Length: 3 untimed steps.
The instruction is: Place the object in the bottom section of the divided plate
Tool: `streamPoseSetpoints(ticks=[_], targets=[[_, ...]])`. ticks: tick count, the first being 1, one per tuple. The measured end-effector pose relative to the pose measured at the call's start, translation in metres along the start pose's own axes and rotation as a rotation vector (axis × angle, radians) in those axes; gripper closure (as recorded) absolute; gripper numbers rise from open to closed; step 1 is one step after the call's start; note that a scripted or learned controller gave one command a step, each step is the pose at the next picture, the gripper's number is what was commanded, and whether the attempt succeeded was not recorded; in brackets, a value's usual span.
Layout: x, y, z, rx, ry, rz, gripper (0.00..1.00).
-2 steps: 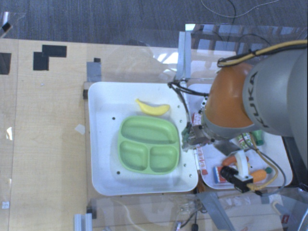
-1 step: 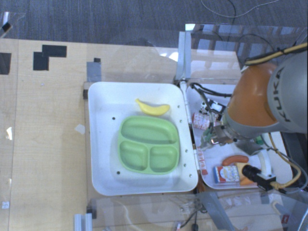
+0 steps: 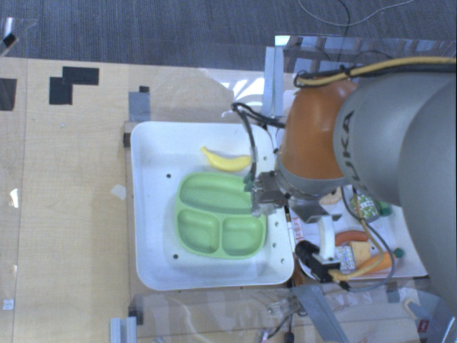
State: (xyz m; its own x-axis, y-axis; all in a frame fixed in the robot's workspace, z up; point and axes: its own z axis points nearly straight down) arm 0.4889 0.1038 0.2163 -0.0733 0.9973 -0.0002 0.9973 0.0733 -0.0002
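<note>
A green divided plate (image 3: 176, 229) lies in the left white bin (image 3: 146, 191), with one long section at the far side and two smaller sections at the near side. All three sections look bare. A yellow banana (image 3: 227, 161) lies on the bin floor just beyond the plate's far rim. My gripper (image 3: 259, 192) hangs low over the plate's right edge, under the orange wrist band. The wrist body hides its tips, and I see nothing held.
The arm covers most of the right bin (image 3: 403, 266). Beside it show a green and white packet (image 3: 365, 206), a red sausage-like piece (image 3: 352, 237) and an orange carrot-like piece (image 3: 371, 264). Black tape marks (image 3: 71, 83) lie on the wooden bench at far left.
</note>
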Motion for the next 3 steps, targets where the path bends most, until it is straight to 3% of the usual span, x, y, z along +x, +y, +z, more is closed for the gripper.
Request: streamPoseSetpoints(ticks=[1, 2, 3], targets=[[-0.078, -0.005, 0.035, 0.000, 0.000, -0.198, 1.00], [-0.138, -0.010, 0.034, 0.000, 0.000, -0.203, 1.00], [-0.047, -0.004, 0.034, 0.000, 0.000, -0.198, 1.00]])
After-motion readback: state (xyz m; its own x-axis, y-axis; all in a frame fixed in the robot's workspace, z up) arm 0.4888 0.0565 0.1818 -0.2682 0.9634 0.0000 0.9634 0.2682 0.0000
